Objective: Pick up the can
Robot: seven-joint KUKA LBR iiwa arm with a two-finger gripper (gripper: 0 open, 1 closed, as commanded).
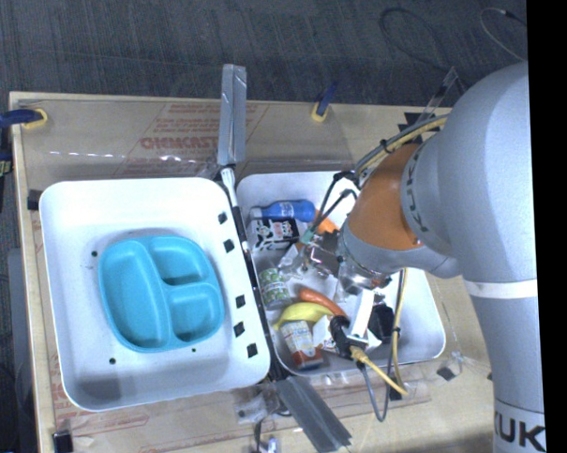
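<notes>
A can with a green and white label (275, 287) lies on its side at the left wall of the right bin (429, 341). A second small can with a red label (299, 339) stands near that bin's front edge. My gripper (315, 254) hangs low over the middle of the right bin, just right of and slightly behind the green can, in among the clutter. The grey arm with its orange band (386, 216) covers the bin's right half. I see nothing held in the gripper.
Around the cans lie a yellow banana (301, 312), an orange carrot (322, 300), a black-and-white carton (274, 232) and a blue packet (288, 211). The left bin (74, 371) holds a turquoise divided tray (162, 292).
</notes>
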